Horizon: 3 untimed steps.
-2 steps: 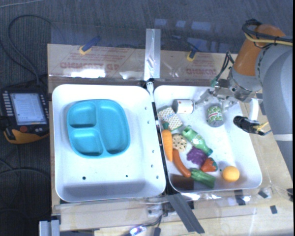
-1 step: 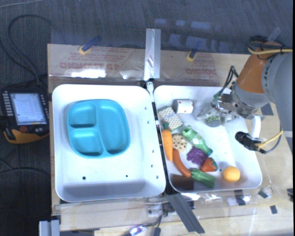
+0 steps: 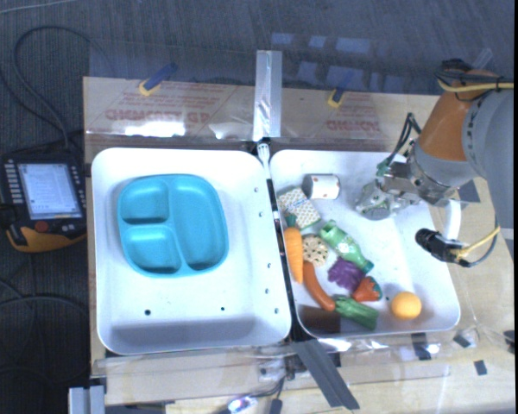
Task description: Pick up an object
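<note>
Toys [image 3: 332, 261] crowd right bin [image 3: 436, 270]; hand [image 3: 378, 201] hovers above.

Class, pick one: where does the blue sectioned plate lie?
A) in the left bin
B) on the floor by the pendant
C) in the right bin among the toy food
A: the blue plate lies in the left bin, apart from the toy food.

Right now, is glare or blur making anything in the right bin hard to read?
Camera view: overall sharp enough; the pincer is small and slightly soft against the white right bin, so its detail is hard to read. Glare sits on the clear sheet behind the bins. The toy pile reads clearly, with soft shadows.
</note>
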### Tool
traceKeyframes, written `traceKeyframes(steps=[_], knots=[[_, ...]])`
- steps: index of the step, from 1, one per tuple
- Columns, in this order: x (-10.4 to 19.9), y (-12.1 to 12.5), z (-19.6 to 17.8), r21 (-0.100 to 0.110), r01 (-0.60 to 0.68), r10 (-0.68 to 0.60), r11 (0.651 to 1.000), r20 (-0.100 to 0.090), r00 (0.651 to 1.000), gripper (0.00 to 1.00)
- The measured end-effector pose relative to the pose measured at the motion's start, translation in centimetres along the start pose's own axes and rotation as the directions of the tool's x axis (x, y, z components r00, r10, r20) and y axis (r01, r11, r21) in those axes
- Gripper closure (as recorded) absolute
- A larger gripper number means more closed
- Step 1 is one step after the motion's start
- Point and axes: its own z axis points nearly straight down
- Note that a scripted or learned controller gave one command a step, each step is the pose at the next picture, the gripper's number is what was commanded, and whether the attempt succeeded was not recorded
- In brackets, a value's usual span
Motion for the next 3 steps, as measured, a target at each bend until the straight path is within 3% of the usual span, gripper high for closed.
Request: traceKeyframes(steps=[1, 2, 3], knots=[[6.2, -3.2, -9.5, 0.017, -0.122, 0.121, 0.992, 0.005, 0.993, 1.0], [2.9, -1.5, -1.7, 0.015, -0.546, 0.546, 0.837, 0.014, 0.838, 1.0], [0.2, 4.0, -7.9, 0.013, -0.398, 0.398, 0.917, 0.012, 0.917, 1.0]])
